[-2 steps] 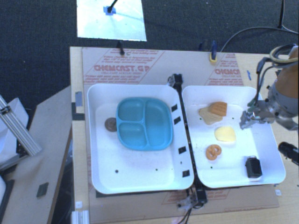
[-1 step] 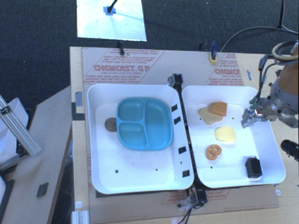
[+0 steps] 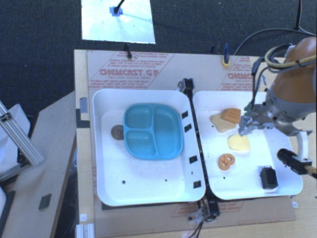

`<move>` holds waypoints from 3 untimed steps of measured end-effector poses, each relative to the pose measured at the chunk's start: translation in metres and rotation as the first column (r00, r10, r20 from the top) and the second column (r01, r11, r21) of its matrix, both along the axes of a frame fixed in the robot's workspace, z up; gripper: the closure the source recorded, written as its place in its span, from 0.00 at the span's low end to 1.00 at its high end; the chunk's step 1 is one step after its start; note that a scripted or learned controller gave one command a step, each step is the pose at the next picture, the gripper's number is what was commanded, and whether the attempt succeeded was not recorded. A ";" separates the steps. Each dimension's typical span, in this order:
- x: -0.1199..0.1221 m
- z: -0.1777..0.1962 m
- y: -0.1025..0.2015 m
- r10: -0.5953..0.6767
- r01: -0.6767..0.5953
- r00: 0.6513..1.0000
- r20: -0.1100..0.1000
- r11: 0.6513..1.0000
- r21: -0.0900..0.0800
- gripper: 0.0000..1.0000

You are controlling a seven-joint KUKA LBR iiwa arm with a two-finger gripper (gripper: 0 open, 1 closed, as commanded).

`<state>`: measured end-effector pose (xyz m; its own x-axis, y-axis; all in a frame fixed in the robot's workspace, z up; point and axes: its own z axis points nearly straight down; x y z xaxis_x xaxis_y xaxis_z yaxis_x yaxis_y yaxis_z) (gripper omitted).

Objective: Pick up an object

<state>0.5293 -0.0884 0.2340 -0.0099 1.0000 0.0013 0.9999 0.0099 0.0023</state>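
Dark carpet floor (image 3: pixel 39 29) around bench. Pale square sheet (image 3: pixel 118 15) lies on carpet beyond bench, bright glare on it. Wooden bench top (image 3: pixel 54 148), light brown. Clear board (image 3: pixel 148 68) with red print under bins. Metal rail (image 3: pixel 20 140) at left edge, tilted. Black cable (image 3: pixel 299 6) top right.

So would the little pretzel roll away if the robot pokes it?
Probably not: the pretzel lies flat on the right bin floor, so it would likely slide rather than roll. It looks small and probably light. Its holes might offer fingers a grip.
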 end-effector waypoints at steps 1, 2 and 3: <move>0.012 0.008 0.049 0.001 -0.001 1.000 0.000 1.000 0.000 1.00; 0.026 0.014 0.101 0.001 -0.001 1.000 0.001 1.000 0.001 1.00; 0.025 0.009 0.154 0.001 -0.001 1.000 0.000 1.000 0.001 1.00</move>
